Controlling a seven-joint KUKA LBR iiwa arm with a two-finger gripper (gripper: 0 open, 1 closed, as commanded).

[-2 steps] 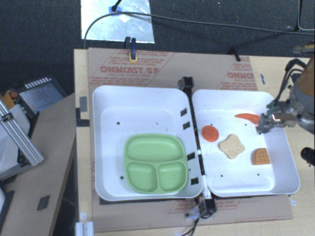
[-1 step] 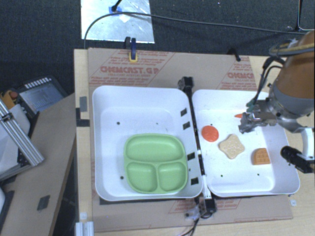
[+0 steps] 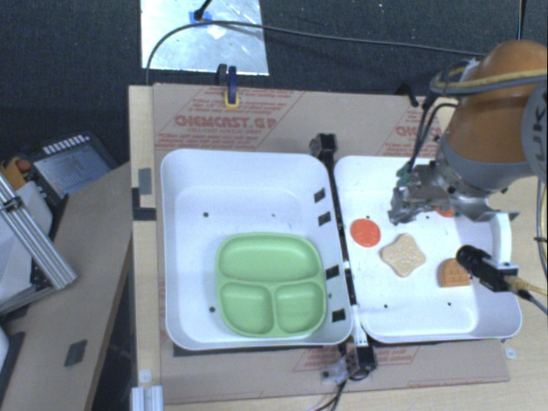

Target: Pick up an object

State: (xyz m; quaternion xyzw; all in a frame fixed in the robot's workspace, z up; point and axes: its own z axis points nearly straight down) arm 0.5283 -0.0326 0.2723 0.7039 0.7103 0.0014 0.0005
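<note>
- Two shallow white bins side by side on the surface (image 3: 257, 114): left bin (image 3: 184, 187) carrying a green divided tray (image 3: 270, 282), right bin (image 3: 428, 319) carrying the loose pieces.
- Candidates for picking, all in the right bin: a flat orange-red disc (image 3: 366, 233) near the divider, a pale tan cracker-like piece (image 3: 402, 255) just beside it, and an orange-brown piece (image 3: 450, 273) further right, partly behind a dark part of the arm.
- A small red scrap (image 3: 446, 212) also visible toward the back of that bin, mostly hidden under the wrist (identity unclear).
- Pincer (image 3: 404, 211) low over the back half of the right bin, above and a little behind the disc and the cracker-like piece.
- Opening of the pincer impossible to judge from this slanted view; nothing visible in its hold.
- Progress, as a judgement: approach stage only, with no lift done; every piece flat on the bin floor.
- Left to do: settle on one piece (disc or tan piece look nearest), descend, close, raise it clear of the bin.
- Likely difficulty: thin, flat pieces offering little edge to grip.
</note>
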